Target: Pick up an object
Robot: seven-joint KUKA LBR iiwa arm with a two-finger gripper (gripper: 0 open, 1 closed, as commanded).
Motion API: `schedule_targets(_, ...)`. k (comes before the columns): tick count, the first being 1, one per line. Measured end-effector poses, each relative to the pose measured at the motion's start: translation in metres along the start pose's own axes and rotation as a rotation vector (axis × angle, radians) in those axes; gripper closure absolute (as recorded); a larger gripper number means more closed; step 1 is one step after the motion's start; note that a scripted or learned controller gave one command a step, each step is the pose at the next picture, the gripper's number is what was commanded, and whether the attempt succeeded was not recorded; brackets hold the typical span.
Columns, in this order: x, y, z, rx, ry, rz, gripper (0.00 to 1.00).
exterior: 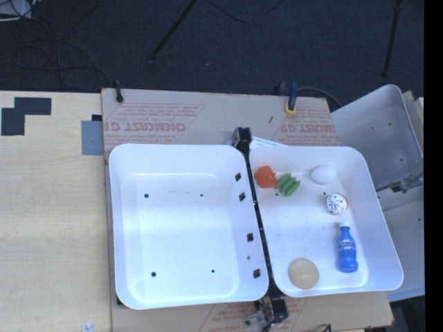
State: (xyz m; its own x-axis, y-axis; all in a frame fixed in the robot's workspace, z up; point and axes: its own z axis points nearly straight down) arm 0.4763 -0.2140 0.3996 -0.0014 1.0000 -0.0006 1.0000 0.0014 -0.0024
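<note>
I cannot tell the gripper's state from here. Every candidate lies in the right bin (387, 254): I would go for the blue bottle (347, 249) at lower right, lying well apart from the beige ball (303, 273). I'd come straight down and close across its narrow body.
</note>
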Motion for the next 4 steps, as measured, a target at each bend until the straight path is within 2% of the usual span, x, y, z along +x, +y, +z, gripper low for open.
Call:
schedule_targets(1,0.000,0.001,-0.010,0.000,0.000,-0.002,1.00)
schedule_targets(2,0.000,0.000,-0.009,0.001,0.000,-0.002,0.00)
schedule_targets(3,-0.001,0.001,-0.019,0.002,0.000,-0.006,1.00)
schedule_targets(4,0.071,-0.001,0.063,0.007,0.005,-0.004,1.00)
